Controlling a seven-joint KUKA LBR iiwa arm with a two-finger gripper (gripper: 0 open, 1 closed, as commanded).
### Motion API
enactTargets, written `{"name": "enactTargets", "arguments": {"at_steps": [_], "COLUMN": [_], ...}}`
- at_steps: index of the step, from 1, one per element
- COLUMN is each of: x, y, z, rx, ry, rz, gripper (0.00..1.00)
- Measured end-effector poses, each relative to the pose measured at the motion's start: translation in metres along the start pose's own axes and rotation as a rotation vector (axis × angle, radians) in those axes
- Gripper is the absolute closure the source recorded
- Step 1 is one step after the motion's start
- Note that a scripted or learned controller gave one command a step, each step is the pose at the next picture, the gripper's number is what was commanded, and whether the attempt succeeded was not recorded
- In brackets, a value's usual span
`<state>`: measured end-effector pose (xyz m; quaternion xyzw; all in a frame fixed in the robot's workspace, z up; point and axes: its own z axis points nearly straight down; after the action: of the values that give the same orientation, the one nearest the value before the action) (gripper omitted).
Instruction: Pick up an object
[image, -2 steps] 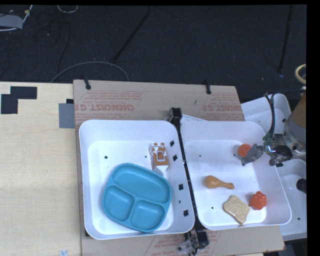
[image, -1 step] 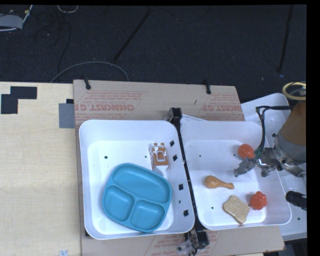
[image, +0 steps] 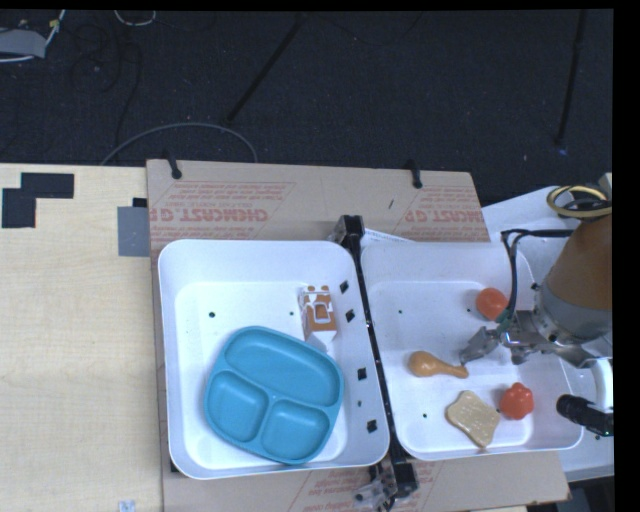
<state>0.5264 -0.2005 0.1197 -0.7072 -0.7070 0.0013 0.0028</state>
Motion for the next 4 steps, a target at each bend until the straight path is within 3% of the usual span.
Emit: {"name": "enactTargets", "arguments": {"at_steps": [1,2,4], "x": [0.001,0.0,-0.002], "y": [0.0,0.0,0.006], "z": [0.033,0.022,-0.063], "rx": [-0.002,-0.003,-0.008], "ry": [0.0,-0.001,-0.003], "rz": [0.0,0.003,-0.002], "gripper": [0.0,1.0,1.0]}}
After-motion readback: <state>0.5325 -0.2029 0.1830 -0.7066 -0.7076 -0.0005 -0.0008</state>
